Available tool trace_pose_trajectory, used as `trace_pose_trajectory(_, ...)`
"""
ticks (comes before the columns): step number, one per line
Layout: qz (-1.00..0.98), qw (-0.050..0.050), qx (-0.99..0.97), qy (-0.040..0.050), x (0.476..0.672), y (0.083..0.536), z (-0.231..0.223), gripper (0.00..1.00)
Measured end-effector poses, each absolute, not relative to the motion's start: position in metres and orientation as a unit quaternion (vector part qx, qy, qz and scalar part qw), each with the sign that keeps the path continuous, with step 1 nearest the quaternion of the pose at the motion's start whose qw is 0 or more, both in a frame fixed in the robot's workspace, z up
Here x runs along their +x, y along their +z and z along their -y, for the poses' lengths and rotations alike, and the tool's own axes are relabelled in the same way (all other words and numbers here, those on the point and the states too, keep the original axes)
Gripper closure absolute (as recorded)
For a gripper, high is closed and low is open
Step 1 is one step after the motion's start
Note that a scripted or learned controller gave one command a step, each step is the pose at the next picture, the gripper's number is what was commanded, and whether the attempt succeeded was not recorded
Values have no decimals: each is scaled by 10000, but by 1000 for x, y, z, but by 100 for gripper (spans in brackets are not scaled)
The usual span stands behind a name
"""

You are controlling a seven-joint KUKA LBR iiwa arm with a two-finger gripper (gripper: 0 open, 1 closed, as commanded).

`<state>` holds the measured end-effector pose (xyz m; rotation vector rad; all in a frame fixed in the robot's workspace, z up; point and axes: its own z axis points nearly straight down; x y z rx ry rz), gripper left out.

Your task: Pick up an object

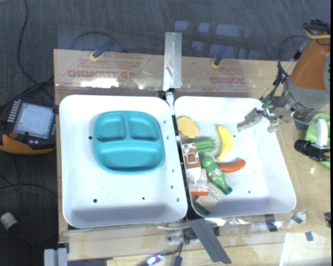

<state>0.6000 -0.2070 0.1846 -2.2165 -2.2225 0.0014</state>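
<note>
Grey carpet surrounds a wooden table [299, 170] bearing two shallow white bins. Left bin [77, 198]: a turquoise divided plate [127, 141]. Right bin [266, 187]: a cluster of toy foods toward its 9 o'clock side. Yellow banana [226, 141] stands near centre; just beside it at 6 o'clock lies an orange-red sausage [232, 165]; a green bottle [216, 176] slants toward 5 o'clock; a round yellow cookie [187, 127] sits at 11 o'clock; a green vegetable piece [204, 145] and a printed carton [193, 168] lie along the dividing wall.

Gripper [255, 118] hangs at the bin's 2 o'clock corner, apart from every item; whether its fingers are spread or pressed together cannot be told.

Judged handling: the banana looks light, rigid, smooth plastic, likely slippery on its curve; a hold across its mid-length, where neighbours stand clear, seems best. Carton print is too small to read. Reversed lettering on the cardboard [108, 71] at 12 o'clock is not legible.
</note>
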Motion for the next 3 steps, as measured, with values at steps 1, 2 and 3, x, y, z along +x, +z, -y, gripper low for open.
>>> trace_pose_trajectory(1, 7538, 4, -6571, 8, 602, 92, 146, 0)
trace_pose_trajectory(2, 7541, 6, -6567, 1, 603, 102, 145, 100)
trace_pose_trajectory(3, 7044, 9, -7098, 11, 594, 183, 50, 100)
